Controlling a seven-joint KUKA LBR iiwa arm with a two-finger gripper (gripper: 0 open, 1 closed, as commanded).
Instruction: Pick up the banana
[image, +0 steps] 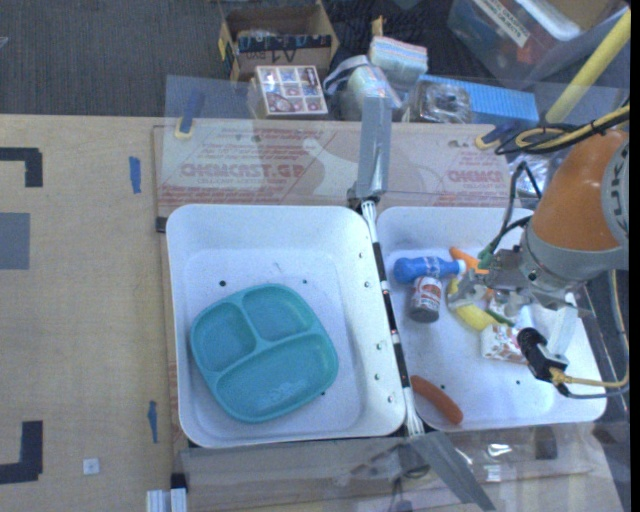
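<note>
- My end effector (497, 300) hangs low in the right bin (570, 400), right over the banana (473, 317).
- I cannot tell its grip state.
- Teal plate (263, 350) lies in the left bin (200, 240).

We are reaching in from the right with our arm (585, 215), wrist bent down, our gripper (492, 290) hanging low.

- light wooden bench top (80, 330) with black corner marks, blue tape bits
- dark grey floor (100, 50) beyond (cluttered: cardboard box (277, 38), packages)
</note>
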